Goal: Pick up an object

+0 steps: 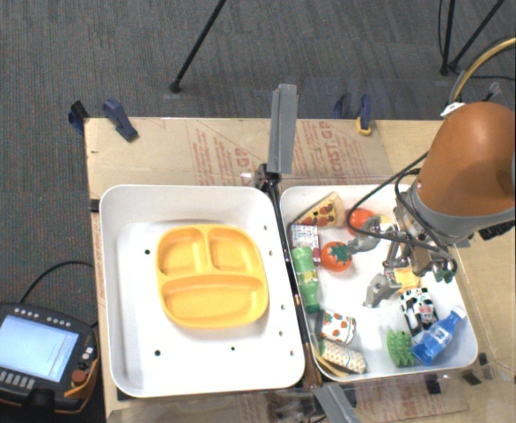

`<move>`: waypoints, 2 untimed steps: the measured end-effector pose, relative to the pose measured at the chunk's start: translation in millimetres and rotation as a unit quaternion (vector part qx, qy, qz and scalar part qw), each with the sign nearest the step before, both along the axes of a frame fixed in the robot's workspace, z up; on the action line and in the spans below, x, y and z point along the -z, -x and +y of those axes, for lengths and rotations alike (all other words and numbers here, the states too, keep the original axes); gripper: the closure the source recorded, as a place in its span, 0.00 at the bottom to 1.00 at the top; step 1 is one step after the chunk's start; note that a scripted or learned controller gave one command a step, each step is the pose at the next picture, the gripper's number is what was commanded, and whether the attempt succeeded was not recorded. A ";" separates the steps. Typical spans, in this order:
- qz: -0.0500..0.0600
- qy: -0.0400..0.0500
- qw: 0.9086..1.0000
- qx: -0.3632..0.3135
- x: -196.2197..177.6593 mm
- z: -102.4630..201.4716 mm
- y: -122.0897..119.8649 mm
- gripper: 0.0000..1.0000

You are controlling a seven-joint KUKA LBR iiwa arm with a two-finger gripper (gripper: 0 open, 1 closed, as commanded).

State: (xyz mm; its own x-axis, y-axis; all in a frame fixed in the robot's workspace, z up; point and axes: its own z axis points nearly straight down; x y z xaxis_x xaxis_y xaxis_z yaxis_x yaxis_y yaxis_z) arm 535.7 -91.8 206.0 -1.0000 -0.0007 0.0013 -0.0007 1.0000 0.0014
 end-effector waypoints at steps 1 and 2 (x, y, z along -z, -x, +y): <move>0.000 -0.001 0.998 -0.064 105.7 -1.7 -96.0 0.00; -0.002 0.000 0.999 -0.053 118.8 -25.7 -107.1 0.00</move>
State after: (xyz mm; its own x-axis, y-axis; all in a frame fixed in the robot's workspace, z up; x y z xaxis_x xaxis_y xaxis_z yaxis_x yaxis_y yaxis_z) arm 642.8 -117.5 87.2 -0.9944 -0.1057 -0.0018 -0.1057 0.9944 0.0011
